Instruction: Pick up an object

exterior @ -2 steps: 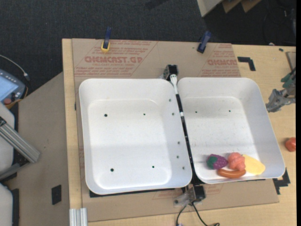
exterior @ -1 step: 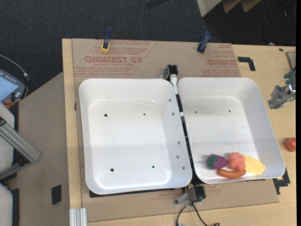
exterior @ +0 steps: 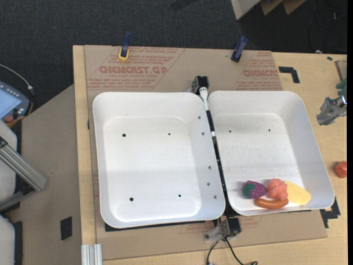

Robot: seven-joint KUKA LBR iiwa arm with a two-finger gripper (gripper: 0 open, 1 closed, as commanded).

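- Bins: two shallow white bins sit side by side on a brown board printed "CHEMCAST"; left bin (exterior: 110, 164), right bin (exterior: 298, 126).
- Task objects: all are clustered in the lower right corner of the right bin, close against its front wall.
- Purple lumpy piece (exterior: 254, 189) is leftmost in the cluster.
- Red-orange lumpy piece (exterior: 277, 187) lies just right of the purple one, touching or nearly touching it.
- Yellow piece (exterior: 298, 194) is rightmost, up against the red-orange one.
- Orange sausage-shaped piece (exterior: 271, 203) lies along the front of the cluster, below the purple and red-orange pieces.
- Gripper (exterior: 330, 112): a grey metal part shows at the right edge of the frame, outside the right bin's rim, over the bench and well apart from the cluster. Cannot tell whether it is spread or pressed together; nothing is seen in its grasp.
- Small orange-red item (exterior: 341, 170) lies at the right edge of the frame, outside the bin.
- Blue clamps (exterior: 239, 48) grip the board's upper edge.
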